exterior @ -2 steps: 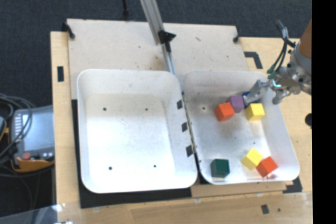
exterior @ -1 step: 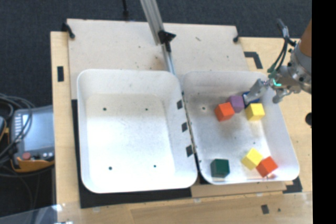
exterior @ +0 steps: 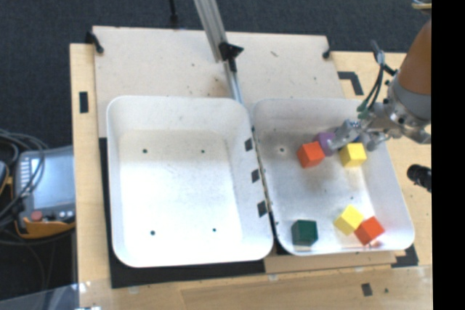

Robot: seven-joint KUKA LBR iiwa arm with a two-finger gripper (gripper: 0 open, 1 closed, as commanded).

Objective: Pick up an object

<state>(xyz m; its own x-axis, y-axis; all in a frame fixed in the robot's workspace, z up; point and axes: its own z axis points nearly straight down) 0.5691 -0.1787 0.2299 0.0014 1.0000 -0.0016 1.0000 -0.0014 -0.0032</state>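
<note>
- Seen from above at a slant: a worktop (exterior: 83, 156) carries two shallow white bins side by side, and the arm (exterior: 415, 76) reaches in from the right of the view
- The right bin (exterior: 287, 127) holds six small blocks; the landmark for what follows is the orange block (exterior: 312, 154) near its middle
- A purple block (exterior: 326, 141) sits just up and right of the orange block, touching or nearly touching it
- A yellow block (exterior: 354, 155) lies right of the orange block, a little apart
- The tool (exterior: 357, 130) hangs low over the bin, up and right of the orange block, with its tip close above the purple block and the yellow block just below it
- How wide the tool stands cannot be told; nothing can be seen held in it
- Judgement: the purple block is the nearest target, lying just left of the tool tip, so the coming move is a short shift left and down
- The crowding orange block could get in the way
- Well below the orange block, near the front wall, sit a green block (exterior: 304, 231), a second yellow block (exterior: 349, 218) and a red block (exterior: 370, 229)
</note>
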